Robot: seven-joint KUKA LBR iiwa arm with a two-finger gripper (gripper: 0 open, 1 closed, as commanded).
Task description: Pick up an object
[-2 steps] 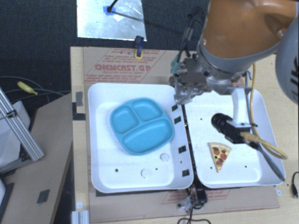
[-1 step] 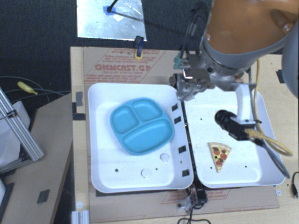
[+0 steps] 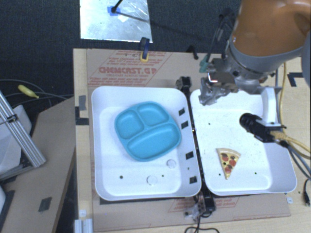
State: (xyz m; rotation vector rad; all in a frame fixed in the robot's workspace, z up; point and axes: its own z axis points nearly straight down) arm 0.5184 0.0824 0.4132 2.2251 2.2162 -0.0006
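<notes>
Arm (image 3: pixel 267 18) highest in camera view, orange band uppermost, reaching in from the right. Gripper (image 3: pixel 210 95) hangs low over the far left corner of the right bin (image 3: pixel 286 178). Nothing is seen gripped, and whether it is parted or closed cannot be told from this angle.

Pizza slice (image 3: pixel 228 161): same bin, near side, well apart from the gripper. It lies flat on the floor with its tip toward the front wall. Probably a toy: light, stiff or slightly rubbery, not fragile. The low profile is the difficulty, as it leaves little height to catch. Best hold is judged to be across the two slanted sides near the crust end, coming straight down.

Blue plate (image 3: pixel 147 130): centre of the left bin (image 3: pixel 141 92), three compartments, right way up. Likely light, rigid, slick plastic, too wide to span. Only the rim or a divider ridge offers purchase, so it is the poorer candidate.
</notes>
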